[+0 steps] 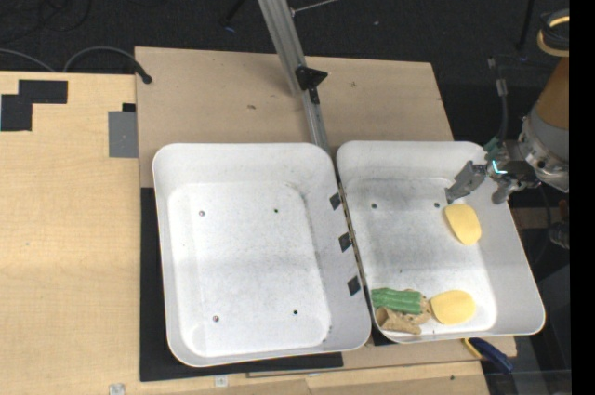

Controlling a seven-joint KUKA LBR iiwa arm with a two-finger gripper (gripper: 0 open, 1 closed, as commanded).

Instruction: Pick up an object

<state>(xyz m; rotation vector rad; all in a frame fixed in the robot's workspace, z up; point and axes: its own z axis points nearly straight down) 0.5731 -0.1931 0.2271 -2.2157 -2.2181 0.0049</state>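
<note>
Over at the upper right edge of the right bin [521,240], the hand [483,183] hangs at the end of the grey arm [548,128], its two dark fingers spread apart with nothing between them. One finger [462,183] reaches out over the bin's floor toward the left; the other sits closer to the wrist, over the bin's rim.

Just below the hand lies a yellow oval object [463,223], resting on the bin floor, near the fingertips but apart from them. Farther below, at the near edge of the same bin, a second yellow object [453,307] sits beside a green object [400,298], which lies against a small tan object [402,322]; these three are bunched together, well apart from the hand.

Well to the left of the hand is the left bin [177,198], touching the right bin along a seam with small dark clips [346,240]. Up and to the left of the hand, a slanted metal rail [279,21] rises from the bench [223,96] behind the bins.

No brand, label or writing can be read on any object, bin or arm.
</note>
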